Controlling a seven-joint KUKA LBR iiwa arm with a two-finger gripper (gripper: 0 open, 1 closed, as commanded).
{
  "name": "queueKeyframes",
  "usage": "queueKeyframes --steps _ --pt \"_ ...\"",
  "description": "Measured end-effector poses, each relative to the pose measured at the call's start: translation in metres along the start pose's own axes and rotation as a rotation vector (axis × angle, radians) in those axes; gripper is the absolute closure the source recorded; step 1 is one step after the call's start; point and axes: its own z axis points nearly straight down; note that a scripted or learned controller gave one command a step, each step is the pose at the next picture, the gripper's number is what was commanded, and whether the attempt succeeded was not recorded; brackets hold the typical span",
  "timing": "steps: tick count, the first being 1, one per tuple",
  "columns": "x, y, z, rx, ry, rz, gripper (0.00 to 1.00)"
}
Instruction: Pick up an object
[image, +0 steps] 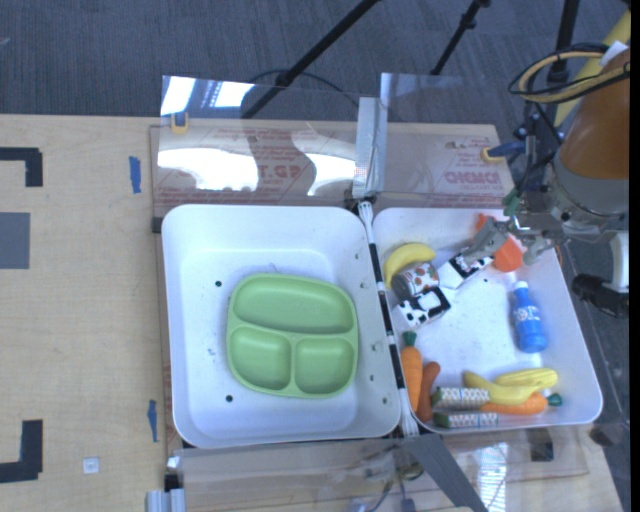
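Note:
My gripper (492, 238) hangs over the far right part of the right bin (580, 370), below the arm's grey wrist and orange band. An orange piece (509, 256) lies just beneath it, and a small black-and-white piece (467, 266) sits to its left. I cannot tell whether either one is held. Further left in the same bin are a yellow toy (407, 258) and a black-and-white cow-patterned toy (424, 300). A blue bottle (527, 318) lies right of centre.
The left bin (190, 250) holds a green divided plate (293, 335). Along the right bin's near edge lie an orange carrot (411, 368), a yellow banana (515, 380) and a striped piece (468, 397). A clear wall (300, 160) stands behind both bins.

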Motion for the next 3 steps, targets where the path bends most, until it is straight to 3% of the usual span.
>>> queueKeyframes --steps 1,2,3 --pt "-0.049 -0.036 0.116 -0.002 0.005 0.124 0.0" --pt "-0.012 -0.099 0.067 0.002 0.001 0.162 0.0" --pt "0.049 -0.085 -0.014 -0.002 -0.001 0.066 0.0"
